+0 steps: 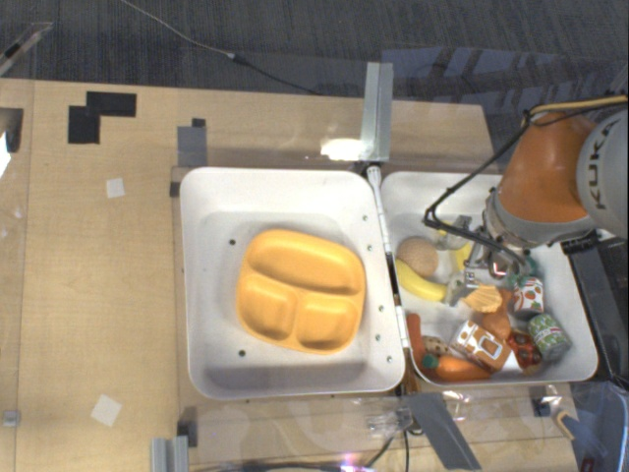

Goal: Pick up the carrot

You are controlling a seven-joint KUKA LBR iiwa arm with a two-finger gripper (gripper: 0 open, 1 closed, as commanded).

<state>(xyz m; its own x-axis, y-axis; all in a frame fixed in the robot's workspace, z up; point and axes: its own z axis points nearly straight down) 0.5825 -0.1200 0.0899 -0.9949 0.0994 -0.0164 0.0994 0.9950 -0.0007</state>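
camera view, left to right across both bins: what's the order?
Left bin → yellow divided tray → right bin → banana → carrot → gripper → green can. The other packed items overlap too much to order.

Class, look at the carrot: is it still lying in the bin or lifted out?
In the bin. The carrot lies on the right bin's floor near its front edge, apart from the gripper.
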